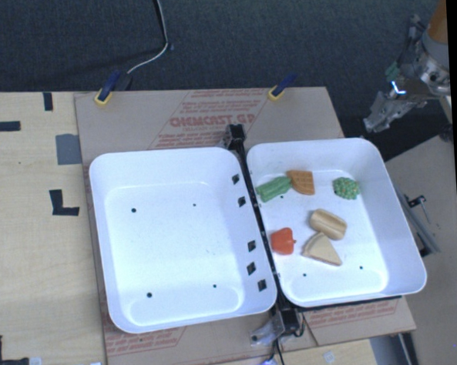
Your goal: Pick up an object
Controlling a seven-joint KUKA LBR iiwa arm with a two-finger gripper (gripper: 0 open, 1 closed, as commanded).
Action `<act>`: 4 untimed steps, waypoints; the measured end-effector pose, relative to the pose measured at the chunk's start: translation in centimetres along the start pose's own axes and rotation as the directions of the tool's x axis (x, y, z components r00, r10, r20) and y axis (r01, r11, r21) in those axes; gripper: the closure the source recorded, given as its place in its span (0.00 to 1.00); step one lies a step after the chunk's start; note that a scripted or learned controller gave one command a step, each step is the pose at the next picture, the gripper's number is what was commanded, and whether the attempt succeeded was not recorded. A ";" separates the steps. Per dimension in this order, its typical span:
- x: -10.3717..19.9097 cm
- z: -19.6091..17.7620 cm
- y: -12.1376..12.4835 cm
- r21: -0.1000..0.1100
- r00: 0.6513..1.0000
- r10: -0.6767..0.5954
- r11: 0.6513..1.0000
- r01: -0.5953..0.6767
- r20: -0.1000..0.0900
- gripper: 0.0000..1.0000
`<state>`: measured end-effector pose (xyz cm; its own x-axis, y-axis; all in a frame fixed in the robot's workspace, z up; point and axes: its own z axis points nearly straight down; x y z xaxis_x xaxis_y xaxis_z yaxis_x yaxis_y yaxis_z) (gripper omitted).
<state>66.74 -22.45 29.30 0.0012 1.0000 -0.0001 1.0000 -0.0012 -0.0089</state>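
Gripper (384,108) hangs at upper right, outside the right bin (365,150), apart from everything; whether it is wide or narrow cannot be told. Inside that bin lie a green piece (274,188), orange piece (301,182), green floret (346,188), bread roll (328,223), red piece (283,241) and tan wedge (322,250). Judged stage: approach not begun. Next: move over one item and descend.

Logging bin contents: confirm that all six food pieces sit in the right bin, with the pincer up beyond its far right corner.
Wrong count: the camera view shows five pieces in the right bin, not six. The pincer is indeed beyond its far right corner.
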 end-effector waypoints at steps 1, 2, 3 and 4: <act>6.1 -12.2 0.1 -0.022 1.000 -0.009 1.000 0.009 0.002 1.00; 12.6 -20.5 0.0 -0.020 1.000 -0.010 1.000 0.010 0.000 1.00; 21.6 -24.5 -0.1 -0.013 1.000 -0.010 1.000 0.010 -0.001 1.00; 27.7 -24.1 -0.2 -0.009 1.000 -0.008 1.000 0.008 -0.001 1.00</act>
<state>66.83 5.27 53.44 -0.0066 1.0000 0.0008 1.0000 0.0066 -0.0002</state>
